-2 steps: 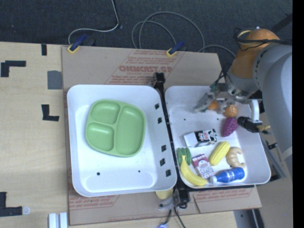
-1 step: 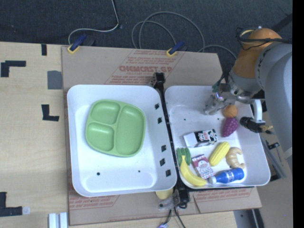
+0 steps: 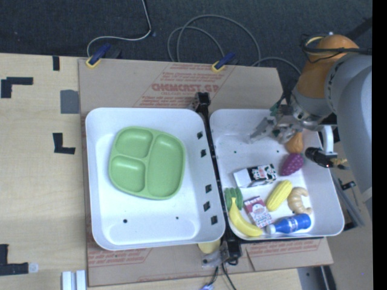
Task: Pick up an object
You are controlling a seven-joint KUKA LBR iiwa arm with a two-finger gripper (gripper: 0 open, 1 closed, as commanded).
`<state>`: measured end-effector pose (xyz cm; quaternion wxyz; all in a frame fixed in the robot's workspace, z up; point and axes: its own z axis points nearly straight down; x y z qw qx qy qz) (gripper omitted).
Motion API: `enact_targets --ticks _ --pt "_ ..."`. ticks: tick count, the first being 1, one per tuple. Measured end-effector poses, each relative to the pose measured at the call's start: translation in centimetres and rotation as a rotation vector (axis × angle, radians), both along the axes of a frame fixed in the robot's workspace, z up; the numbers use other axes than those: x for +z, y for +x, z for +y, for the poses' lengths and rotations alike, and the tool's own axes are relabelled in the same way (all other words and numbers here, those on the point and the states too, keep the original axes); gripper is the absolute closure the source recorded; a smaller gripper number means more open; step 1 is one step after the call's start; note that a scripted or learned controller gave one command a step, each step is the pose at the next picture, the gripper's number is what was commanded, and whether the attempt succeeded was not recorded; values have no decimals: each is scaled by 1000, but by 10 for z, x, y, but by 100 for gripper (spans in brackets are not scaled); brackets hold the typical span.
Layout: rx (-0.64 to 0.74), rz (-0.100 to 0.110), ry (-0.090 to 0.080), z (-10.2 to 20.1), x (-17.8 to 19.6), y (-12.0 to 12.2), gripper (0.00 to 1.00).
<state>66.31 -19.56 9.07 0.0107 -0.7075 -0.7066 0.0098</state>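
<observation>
**Crowded bin, easy to miss**

The gripper (image 3: 270, 127) hangs over the upper part of the right bin (image 3: 236, 122), above bare floor; whether it is open or closed cannot be told, and nothing is seen in its hold. The nearest candidates are an orange object (image 3: 295, 142) just beside it and purple grapes (image 3: 292, 163) below. Toys lower down, the corn (image 3: 278, 195), banana (image 3: 240, 220) and blue bottle (image 3: 293, 224), touch one another, so a descent there risks pinching two things or nudging one aside. Closing where it hangs would likely catch nothing.

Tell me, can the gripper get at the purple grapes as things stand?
Probably yes. The gripper hovers in the right bin near the purple grapes, which lie uncovered, though an orange object sits close beside them.
</observation>
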Motion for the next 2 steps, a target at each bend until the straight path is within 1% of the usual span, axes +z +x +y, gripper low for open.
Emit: enact_targets --ticks 1,2 --pt "-1 -33 -5 -30 86 -45 0" --pt "2 -30 -2 -12 5 -1 0"
